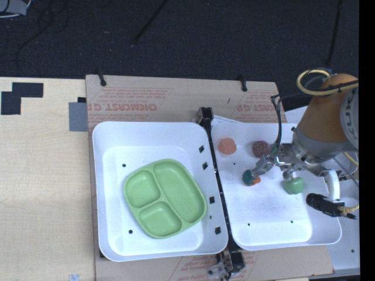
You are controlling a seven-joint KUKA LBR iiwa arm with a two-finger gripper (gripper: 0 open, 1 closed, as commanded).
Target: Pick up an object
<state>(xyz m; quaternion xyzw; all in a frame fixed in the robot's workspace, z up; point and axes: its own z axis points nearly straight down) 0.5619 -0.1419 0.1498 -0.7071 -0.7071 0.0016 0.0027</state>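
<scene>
- The arm comes in from the right edge of the frame, its orange band sitting over the upper right corner of the right bin.
- The gripper hangs low over the upper middle of that bin, pointing towards the lower left of the frame.
- Right at its tip lies a small green and orange object; from where I stand the tip seems to touch it or sit just above it.
- I cannot tell whether the fingers are spread or closed, as the metal parts blur together, and nothing shows the object clamped between them.
- The relation that matters: the small object lies down and to the left of the gripper's body, at the very end of the tool, so any closing would have to happen right there.
- It looks roundish, with no clear long axis.
- Three other pieces lie near: a pink round object to the upper left, a dark red round object just above the gripper, and a green object to the lower right.
- The left bin holds a green divided plate, well apart from the gripper.
- My guess is the pick is at the point of grasping and not yet secured.
</scene>
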